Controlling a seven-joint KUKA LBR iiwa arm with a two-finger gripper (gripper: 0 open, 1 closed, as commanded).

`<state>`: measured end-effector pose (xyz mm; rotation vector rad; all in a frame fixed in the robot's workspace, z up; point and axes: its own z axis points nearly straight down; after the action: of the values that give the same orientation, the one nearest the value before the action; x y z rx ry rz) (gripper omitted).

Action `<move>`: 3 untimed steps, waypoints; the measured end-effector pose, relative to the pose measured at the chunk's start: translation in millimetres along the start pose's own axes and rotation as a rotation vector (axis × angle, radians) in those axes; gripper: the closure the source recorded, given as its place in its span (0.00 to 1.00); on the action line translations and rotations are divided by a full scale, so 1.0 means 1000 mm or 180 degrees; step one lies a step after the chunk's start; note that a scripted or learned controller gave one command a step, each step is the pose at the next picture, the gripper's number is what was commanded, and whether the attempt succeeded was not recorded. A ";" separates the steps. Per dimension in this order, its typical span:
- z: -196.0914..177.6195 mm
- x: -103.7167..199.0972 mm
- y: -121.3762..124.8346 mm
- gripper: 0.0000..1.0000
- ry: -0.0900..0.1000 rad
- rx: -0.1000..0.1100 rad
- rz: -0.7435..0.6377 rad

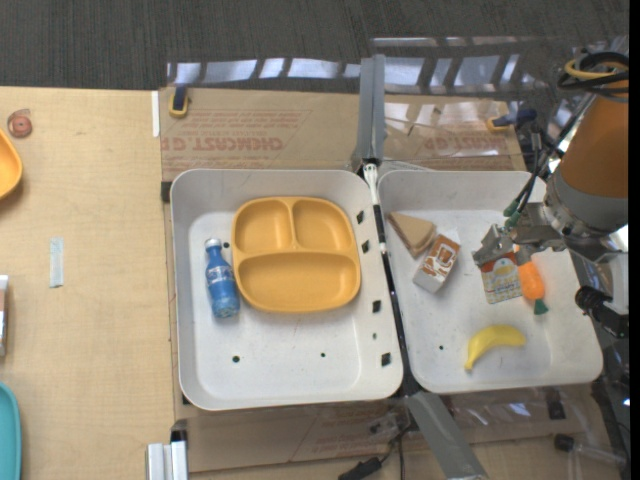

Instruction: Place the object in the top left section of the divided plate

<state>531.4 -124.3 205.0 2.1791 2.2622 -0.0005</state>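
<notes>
While the grey arm (600, 158) with its orange band reaches in from the right, the tool (497, 247) hangs over the right bin (560, 368), at its right half. It is just above a small carton with a red and white label (500, 278), and an orange carrot toy (533, 283) lies touching this carton on its right side. I cannot tell if the tool is open or closed, and I cannot see if it has hold of anything; its dark parts blend with the carton below.

In the same bin, a second small carton (437, 262) with an orange and white print lies to the left of the tool. A tan wedge (411, 232) lies just beside it, near the bin's left wall. A yellow banana (492, 344) lies nearer the front edge, apart from the others.

The left bin (290, 378) holds the divided plate (297, 254), which is yellow-orange and has two small sections at the back and one large section at the front. The top left section (263, 228) has nothing in it. A blue bottle with a white cap (221, 279) lies just beside the plate on its left.

Both bins sit on brown cardboard (260, 133) over the tabletop (80, 268).
</notes>
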 end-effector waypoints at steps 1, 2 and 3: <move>-0.091 0.111 0.002 1.00 -0.0005 0.0007 0.0485; -0.023 0.187 0.054 1.00 -0.0006 0.0016 0.0340; -0.084 0.218 0.136 1.00 -0.0008 0.0007 0.0329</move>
<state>659.0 98.6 289.3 2.2927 2.1463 -0.0057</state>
